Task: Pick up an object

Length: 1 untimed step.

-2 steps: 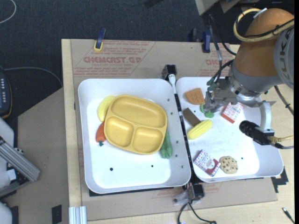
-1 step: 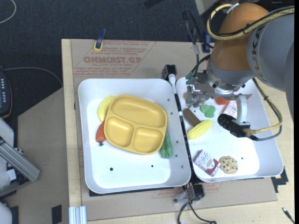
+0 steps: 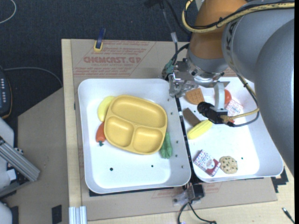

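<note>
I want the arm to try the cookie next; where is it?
The cookie lies near the front edge of the right bin, just right of the red-and-white packet, well clear of the gripper.

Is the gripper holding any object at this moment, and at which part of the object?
It cannot be told. The gripper hangs over the far end of the right bin, near the cracker and the yellow corn, but no object shows between its fingers.

A yellow divided tray (image 3: 135, 124) sits in the white left bin (image 3: 93, 167); beside it are an orange-red carrot (image 3: 100, 133) and a green vegetable (image 3: 166, 146). The cookie (image 3: 228, 164) is tan, dark-speckled.
</note>
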Each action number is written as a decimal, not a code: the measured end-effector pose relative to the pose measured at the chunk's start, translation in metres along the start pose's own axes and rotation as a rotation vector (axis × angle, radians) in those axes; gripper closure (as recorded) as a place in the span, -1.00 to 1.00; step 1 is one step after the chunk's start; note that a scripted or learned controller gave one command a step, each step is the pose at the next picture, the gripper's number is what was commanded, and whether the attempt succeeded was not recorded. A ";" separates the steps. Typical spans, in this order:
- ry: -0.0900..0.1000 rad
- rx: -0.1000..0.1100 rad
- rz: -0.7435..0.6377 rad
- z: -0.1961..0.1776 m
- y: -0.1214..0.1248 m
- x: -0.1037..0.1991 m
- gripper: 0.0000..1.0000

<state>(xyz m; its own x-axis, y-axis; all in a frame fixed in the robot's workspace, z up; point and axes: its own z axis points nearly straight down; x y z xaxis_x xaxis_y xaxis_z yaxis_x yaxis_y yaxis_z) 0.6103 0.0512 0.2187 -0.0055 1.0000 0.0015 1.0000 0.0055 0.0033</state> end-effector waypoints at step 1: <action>0.000 -0.001 0.001 -0.013 0.021 0.036 1.00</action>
<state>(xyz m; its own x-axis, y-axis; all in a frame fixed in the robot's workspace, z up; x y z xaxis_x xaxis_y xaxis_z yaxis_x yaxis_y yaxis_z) 0.6314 0.0870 0.2320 -0.0047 1.0000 0.0016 1.0000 0.0047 0.0048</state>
